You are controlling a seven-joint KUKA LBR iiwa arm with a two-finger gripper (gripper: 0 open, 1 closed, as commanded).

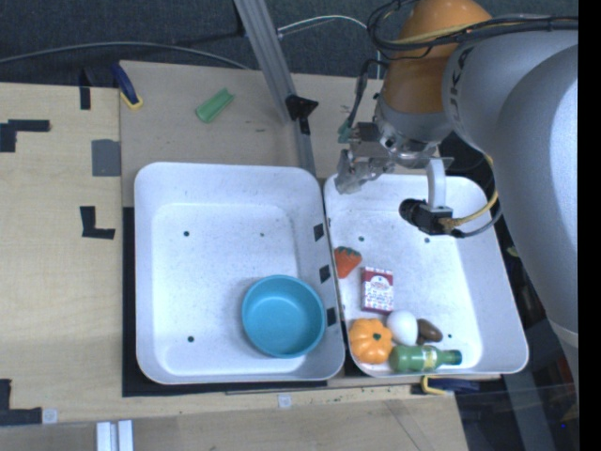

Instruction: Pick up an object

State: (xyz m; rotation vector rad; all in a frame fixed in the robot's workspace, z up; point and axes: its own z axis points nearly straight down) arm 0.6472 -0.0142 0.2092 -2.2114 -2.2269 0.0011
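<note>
My gripper (350, 178) hangs over the far left corner of the right bin (488, 280), with nothing visible between its fingers. Well in front of it lie a small red strawberry-like toy (346, 260) and a red and white box (377, 289). At the bin's near edge sit an orange pumpkin (370, 340), a white egg (403, 327), a brown piece (430, 330) and a green bottle (423, 357) lying on its side. A blue bowl (282, 315) rests in the left bin (178, 252), near its front right corner.
A grey slanted pole (272, 64) rises behind the bins, close to the gripper's left. A green block (214, 105) lies on the bench at the back. A black cable fitting (427, 216) hangs off the wrist over the right bin.
</note>
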